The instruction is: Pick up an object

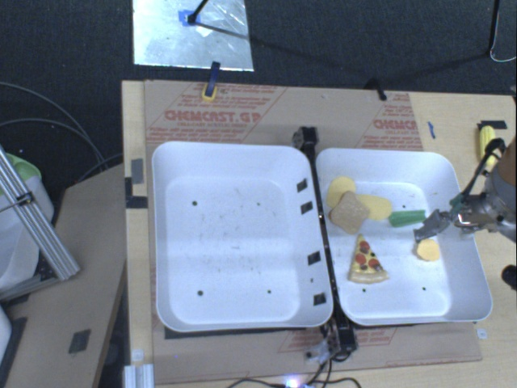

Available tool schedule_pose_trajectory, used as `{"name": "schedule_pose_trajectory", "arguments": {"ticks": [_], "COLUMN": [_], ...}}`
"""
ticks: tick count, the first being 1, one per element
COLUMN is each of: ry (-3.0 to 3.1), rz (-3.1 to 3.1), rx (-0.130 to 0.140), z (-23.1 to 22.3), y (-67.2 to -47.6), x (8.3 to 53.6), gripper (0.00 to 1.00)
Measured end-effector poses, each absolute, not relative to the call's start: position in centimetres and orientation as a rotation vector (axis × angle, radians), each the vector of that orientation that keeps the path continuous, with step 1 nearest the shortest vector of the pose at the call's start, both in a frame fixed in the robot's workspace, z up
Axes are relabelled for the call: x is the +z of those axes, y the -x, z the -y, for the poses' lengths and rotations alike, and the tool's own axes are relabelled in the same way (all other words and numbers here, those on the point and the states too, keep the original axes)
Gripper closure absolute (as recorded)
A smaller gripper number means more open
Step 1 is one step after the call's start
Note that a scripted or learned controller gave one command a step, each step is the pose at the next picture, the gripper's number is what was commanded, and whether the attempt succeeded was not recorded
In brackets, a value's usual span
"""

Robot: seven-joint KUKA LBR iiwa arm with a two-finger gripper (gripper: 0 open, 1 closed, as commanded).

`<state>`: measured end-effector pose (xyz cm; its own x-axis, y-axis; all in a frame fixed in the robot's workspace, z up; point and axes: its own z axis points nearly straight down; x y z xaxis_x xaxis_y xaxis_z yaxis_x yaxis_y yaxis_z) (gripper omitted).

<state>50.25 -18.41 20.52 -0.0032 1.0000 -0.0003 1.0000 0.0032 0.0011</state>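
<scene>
Camera view shows me the gripper (430,226), finger spread unclear, with the yellow disc (428,250) just below its tip.

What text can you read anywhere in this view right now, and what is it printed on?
"CHEMCAST G P", red print on the brown board under the bins, behind the left bin; the last letters are blurred, so that reading is unsure.
"CHEMC...", the same red print, slanted, on the board behind the right bin; the rest is cut off.
More red print shows at the board's front edge, too blurred to read.
No readable text on the toy food or the end effector.
</scene>
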Motion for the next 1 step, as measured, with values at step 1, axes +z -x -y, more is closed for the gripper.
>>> {"name": "schedule_pose_trajectory", "arguments": {"ticks": [1], "ry": [-2.214], "rz": [-2.239], "rx": [0.000], "z": [8.48], "y": [-50.45], "x": [11.64], "gripper": [0.00]}}
